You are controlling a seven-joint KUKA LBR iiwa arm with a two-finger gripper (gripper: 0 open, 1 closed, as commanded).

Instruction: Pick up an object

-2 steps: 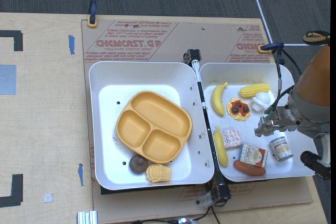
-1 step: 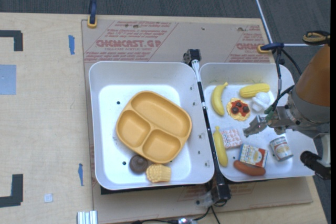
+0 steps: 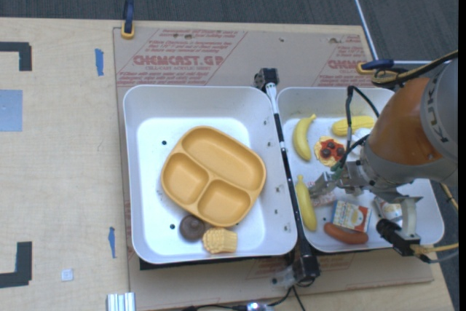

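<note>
Red print on the cardboard sheet (image 3: 240, 54) under the bins, toward the bench's far edge: roughly "CHEMCAST" in large letters, repeated at the far right corner, with finer lines above and below too faint to read. Small box (image 3: 348, 215) in the right bin (image 3: 437, 229) with a red and white label (wording too small to make out).

Gripper (image 3: 322, 188) low over the right bin, near the bench's right edge, reaching from under the orange band toward the divider between the bins. How far open, or whether anything is held: cannot be told, with the tips lost among grey parts. Just beside it, a long banana (image 3: 306, 204) along the bin's left wall; box and a red sausage (image 3: 346, 233) toward the near edge; a second banana (image 3: 302, 136) and a round piece with red dots (image 3: 329, 149) farther back.

Left bin (image 3: 138, 156): yellow divided plate (image 3: 212, 175), with a brown disc (image 3: 192, 228) and a corn piece (image 3: 220, 239) at its near side.

Blue clamps (image 3: 128, 18) on the cardboard's far edge.
</note>
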